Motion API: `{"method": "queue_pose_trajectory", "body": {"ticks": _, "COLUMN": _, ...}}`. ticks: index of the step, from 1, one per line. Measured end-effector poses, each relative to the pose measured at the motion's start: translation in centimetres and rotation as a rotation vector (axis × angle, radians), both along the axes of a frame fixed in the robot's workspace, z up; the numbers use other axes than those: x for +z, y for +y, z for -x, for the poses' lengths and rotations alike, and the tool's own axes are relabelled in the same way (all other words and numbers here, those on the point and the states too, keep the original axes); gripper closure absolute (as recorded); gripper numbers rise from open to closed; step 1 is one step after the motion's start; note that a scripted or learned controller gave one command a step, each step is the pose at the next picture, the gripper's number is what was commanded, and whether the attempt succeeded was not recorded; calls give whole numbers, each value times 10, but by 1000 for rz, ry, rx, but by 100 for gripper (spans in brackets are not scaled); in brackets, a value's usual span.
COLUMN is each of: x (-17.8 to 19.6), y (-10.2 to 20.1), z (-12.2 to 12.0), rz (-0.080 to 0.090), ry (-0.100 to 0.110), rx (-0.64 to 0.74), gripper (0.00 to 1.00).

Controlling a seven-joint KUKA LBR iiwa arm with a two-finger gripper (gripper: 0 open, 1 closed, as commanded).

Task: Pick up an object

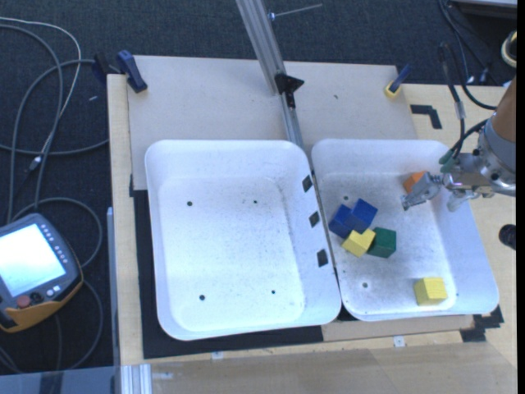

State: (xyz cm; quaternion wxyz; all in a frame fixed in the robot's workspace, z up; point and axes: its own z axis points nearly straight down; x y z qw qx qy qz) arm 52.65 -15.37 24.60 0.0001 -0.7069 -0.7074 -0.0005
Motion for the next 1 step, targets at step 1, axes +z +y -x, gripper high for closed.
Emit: {"method": "queue_pose_trajectory", "body": {"ticks": 1, "x": -61, "y": -26, "z": -95, "rz": 3, "ry": -2, "rx": 1, "gripper": 0}}
